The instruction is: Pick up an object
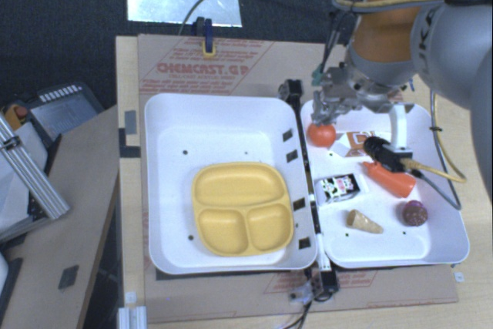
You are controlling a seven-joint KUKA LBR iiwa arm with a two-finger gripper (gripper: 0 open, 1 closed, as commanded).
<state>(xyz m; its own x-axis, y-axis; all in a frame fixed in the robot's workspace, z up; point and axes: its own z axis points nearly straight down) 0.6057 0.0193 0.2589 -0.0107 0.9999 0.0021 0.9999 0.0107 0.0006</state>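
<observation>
The likeliest target is the small red round tomato-like toy [322, 135]. It sits in the upper left corner of the shallow white right-hand bin [431, 246], close to the wall that bin shares with its neighbour. The grey two-finger gripper [326, 113] hangs just above it, touching it or nearly so. The slant of the view hides whether it is spread, closed or clamped on the toy, so I cannot tell.

I judge this to be the approach or grasp step, with no lift yet, as the toy looks to rest on the bin floor. The next move calls for a firm closure centred on the round body, which could roll aside, and then a straight rise.

Just beside the toy lies a flat orange-and-white packet [356, 141]. Further down are a small black-and-white card [337, 186] and an orange carrot-shaped toy [391, 181]. A tan cone-shaped piece [363, 222] and a dark maroon ball [414, 213] lie well apart from the toy. None of these blocks the grasp; the nearby wall is the tighter limit.

The white left-hand bin [169, 166] holds a yellow three-compartment plastic tray [241, 208], out of the way.
</observation>
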